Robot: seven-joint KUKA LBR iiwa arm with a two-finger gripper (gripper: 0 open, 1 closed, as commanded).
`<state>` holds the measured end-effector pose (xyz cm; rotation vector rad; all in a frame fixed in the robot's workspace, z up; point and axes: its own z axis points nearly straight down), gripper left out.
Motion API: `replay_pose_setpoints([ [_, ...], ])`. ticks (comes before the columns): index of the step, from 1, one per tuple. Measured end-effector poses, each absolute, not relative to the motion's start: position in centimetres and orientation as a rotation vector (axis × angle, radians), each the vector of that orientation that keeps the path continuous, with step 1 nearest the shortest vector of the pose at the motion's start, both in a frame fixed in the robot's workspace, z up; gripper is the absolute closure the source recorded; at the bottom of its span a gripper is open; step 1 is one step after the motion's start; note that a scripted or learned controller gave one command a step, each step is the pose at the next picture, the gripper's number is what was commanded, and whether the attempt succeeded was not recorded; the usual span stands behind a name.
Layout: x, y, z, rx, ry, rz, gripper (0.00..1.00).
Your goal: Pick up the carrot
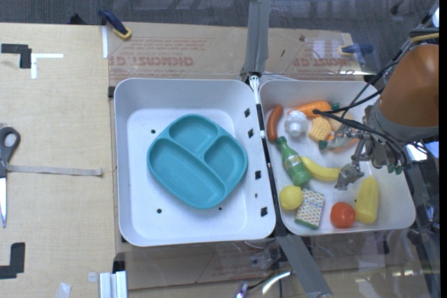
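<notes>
While the gripper [347,178] hangs low over the right bin [404,214], the carrot [312,109] lies up and to the left of it.

The carrot rests near the bin's far wall, long axis roughly left-right (just beside a red sausage-like toy [274,123]); whether the pincer is wide or narrow cannot be told.

We log this as a robotics lab bench: two white bins [188,91] on cardboard sheeting [174,52], plastic toy food [314,164], scissors [5,150] on the plywood bench [56,220].
</notes>
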<state>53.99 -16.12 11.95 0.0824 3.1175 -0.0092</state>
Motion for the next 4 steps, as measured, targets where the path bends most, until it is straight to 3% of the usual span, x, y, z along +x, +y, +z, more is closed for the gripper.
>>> replay_pose_setpoints([
  [1, 64.5, -17.4, 10.1, 0.528, 3.078, -0.003, 0.0],
  [2, 65.2, -15.0, 10.1, 0.618, 3.06, -0.001, 0.0],
  [3, 64.6, -11.0, 10.1, 0.952, 2.973, -0.007, 0.0],
  [4, 64.5, -10.6, 10.1, 1.418, 2.793, -0.004, 0.0],
])
